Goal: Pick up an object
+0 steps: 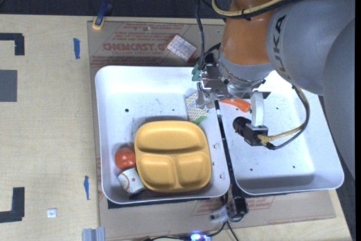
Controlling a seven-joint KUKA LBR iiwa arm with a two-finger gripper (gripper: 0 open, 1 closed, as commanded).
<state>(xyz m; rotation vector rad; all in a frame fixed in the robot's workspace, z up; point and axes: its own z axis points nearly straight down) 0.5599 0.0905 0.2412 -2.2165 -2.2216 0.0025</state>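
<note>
Grey arm's gripper [210, 89] hangs over the divide between white bins; finger state can't tell. Left bin [113, 87] holds yellow plastic divided tray [172, 154], orange-red ball [124, 157].

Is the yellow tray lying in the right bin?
No, the yellow tray lies in the left bin, beside a small orange and white toy, while the right bin is next to it.
</note>
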